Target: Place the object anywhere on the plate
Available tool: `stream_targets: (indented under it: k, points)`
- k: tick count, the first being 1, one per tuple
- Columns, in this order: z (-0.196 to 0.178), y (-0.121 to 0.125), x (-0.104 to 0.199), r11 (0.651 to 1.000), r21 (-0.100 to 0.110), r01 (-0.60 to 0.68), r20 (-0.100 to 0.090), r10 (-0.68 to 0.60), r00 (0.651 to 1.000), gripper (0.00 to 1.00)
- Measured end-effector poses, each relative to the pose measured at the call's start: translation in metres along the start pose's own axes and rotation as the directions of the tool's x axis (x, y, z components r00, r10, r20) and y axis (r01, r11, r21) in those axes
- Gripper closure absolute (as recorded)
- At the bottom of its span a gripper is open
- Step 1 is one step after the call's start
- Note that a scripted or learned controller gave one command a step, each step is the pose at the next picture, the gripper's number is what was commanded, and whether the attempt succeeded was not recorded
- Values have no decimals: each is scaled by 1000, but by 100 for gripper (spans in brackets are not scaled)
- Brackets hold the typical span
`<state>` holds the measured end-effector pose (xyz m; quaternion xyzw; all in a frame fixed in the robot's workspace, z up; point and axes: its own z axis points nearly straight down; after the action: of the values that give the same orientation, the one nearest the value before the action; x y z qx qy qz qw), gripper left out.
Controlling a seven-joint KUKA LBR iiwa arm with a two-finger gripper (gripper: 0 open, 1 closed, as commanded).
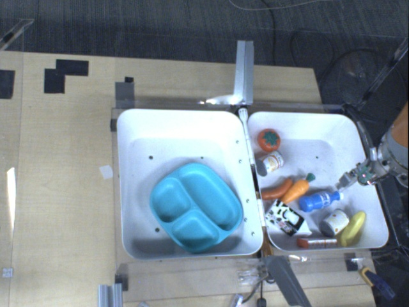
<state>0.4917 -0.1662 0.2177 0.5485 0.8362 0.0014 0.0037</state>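
Nearest the camera, in the right bin, a red marker is seen lying along the front wall, with a yellow banana and a small white cup just beside it. A black-and-white patterned box is found at the bin's front left. Further back, a blue bottle lies on its side, and a carrot touches a sausage. Beyond these, a small jar and a round red-and-green item are noted near the divider. The gripper is seen low over the right bin's right side, just above the blue bottle's end; whether it is open or closed cannot be told. The blue divided plate rests in the left bin, toward its front.
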Motion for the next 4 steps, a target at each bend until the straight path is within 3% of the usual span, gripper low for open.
stream_targets:
  k: [1,2,3,4]
  points:
    - [0,0,0,1000,0,0,0,0,1000,0]
    - [-11,2,0,1000,-5,5,4,-5,1000,100]
    - [114,45,-36,986,4,-164,-2,164,986,100]
    - [127,78,28,1000,-8,-25,5,25,1000,100]
